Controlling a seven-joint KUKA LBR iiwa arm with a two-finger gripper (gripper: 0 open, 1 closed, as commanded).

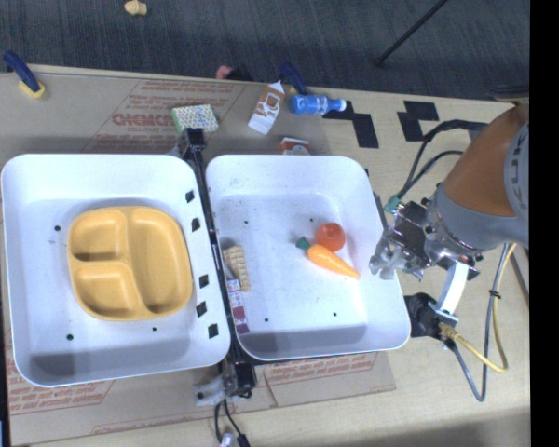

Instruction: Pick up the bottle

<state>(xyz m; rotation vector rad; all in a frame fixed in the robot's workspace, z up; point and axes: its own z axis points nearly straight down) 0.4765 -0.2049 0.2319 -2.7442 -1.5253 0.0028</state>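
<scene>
The left bin holds a yellow tray with three compartments, set slightly left of the bin's middle, with bare white floor all around it. Along the seam between the bins a small corn cob lies at the left edge of the right bin. Right of that bin's centre a red tomato touches the upper side of an orange carrot, whose green end points up-left; the rest of this bin's floor is open.

The bottle, blue and lying on its side, sits outside both bins on the cardboard beyond the right bin's far rim, beside a small carton. A checked packet lies further left on the same strip.

The gripper hangs just outside the right bin's right rim, level with the carrot. The bottle is well apart from it, up and to the left, with the bin's far right corner between them. Whether the gripper is released or clenched cannot be told. Cables trail below it.
</scene>
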